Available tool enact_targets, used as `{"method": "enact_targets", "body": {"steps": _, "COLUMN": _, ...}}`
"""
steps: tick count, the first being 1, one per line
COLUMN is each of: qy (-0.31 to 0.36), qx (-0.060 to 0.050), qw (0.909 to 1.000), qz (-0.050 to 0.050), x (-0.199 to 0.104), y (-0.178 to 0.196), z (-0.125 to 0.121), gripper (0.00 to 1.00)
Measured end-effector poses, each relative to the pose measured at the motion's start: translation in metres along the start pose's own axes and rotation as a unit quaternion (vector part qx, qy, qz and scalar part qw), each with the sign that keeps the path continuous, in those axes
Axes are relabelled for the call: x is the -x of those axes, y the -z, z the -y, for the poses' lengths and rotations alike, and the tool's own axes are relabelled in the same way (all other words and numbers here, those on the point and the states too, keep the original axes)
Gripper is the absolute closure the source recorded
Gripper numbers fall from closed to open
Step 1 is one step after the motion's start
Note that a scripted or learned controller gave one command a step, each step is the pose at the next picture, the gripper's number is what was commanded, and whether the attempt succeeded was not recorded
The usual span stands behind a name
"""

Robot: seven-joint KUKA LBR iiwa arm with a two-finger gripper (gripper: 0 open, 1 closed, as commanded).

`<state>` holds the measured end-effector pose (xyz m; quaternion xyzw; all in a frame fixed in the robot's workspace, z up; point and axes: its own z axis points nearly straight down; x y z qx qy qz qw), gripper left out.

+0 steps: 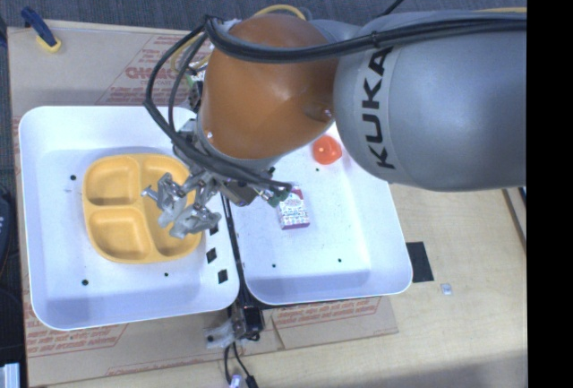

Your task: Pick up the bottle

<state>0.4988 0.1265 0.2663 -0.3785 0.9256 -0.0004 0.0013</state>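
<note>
A small orange-red rounded thing [327, 150] lies in the right bin [358, 262], partly hidden under the arm; I cannot tell if it is the bottle. My gripper [183, 205] hangs over the left bin [40, 207], above the right side of a yellow divided tray [112, 202]. Its metal fingers stand spread, open, with nothing between them. The big orange wrist band [264, 90] hides the back of both bins.
A small pink and purple packet [294, 211] lies in the right bin near its left wall. The ridge where the two bins meet [235, 265] runs just right of the gripper. A blue clip [40, 30] lies on the cardboard at the back left.
</note>
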Motion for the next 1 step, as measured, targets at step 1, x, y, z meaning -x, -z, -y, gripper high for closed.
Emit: {"method": "enact_targets", "body": {"steps": 1, "qy": 0.111, "qx": 0.000, "qw": 0.9938, "qz": 0.000, "x": 0.0521, "y": -0.0259, "z": -0.0405, "gripper": 1.00}}
